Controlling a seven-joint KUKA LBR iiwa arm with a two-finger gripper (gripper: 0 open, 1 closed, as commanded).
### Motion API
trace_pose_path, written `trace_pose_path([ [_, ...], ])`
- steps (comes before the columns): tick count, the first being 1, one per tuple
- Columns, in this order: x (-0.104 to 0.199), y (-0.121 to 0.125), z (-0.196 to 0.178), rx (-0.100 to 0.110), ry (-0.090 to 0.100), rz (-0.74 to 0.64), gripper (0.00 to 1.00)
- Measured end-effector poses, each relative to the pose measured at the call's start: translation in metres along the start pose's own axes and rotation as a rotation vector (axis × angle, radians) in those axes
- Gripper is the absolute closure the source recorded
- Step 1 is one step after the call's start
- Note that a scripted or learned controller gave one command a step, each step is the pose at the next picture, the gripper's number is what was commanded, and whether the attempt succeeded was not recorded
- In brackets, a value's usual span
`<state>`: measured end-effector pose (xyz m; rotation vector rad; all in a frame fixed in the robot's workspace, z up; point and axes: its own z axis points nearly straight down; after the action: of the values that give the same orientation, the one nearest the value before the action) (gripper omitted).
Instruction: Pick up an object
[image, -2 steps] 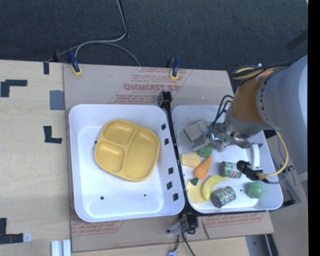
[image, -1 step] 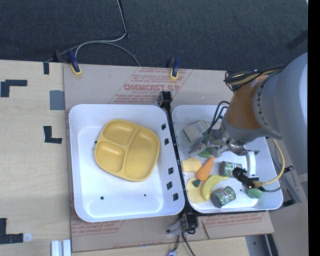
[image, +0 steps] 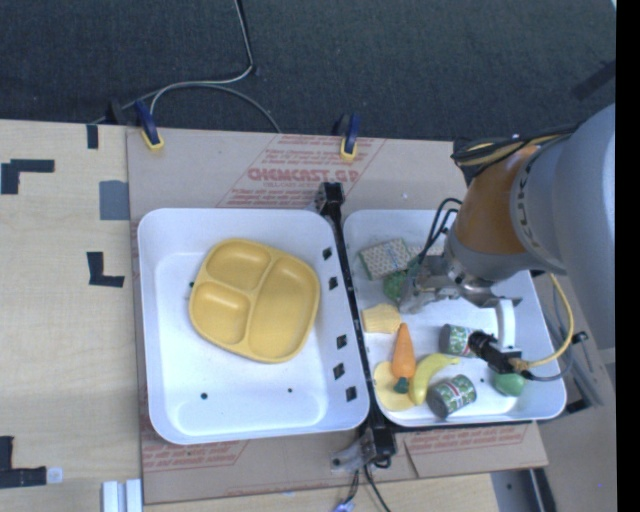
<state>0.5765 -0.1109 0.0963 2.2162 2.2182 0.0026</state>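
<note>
The two white bins are sitting edge to edge on the desk (image: 60, 330), a black divider (image: 345, 290) running between them. The left bin (image: 160, 400) is offering wide bare floor around a yellow sectioned plate (image: 254, 298). The right bin (image: 545, 400) is crowding its things toward the near wall. The arm (image: 520, 205) is reaching in from the right, bending down over the right bin's far half, its claw (image: 405, 288) hanging low near a grey-green patterned block (image: 385, 257); whether it is gripping anything cannot be told. Nearer are lying a pale wedge (image: 380, 320), a carrot (image: 402, 350), a banana (image: 428, 372), two small cans (image: 452, 394) and a green fruit (image: 508, 382).
</note>
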Motion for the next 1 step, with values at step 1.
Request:
trace_pose_path([
  [1, 0.0, -0.0001, 0.0001, 0.0, 0.0, 0.0, 0.0],
])
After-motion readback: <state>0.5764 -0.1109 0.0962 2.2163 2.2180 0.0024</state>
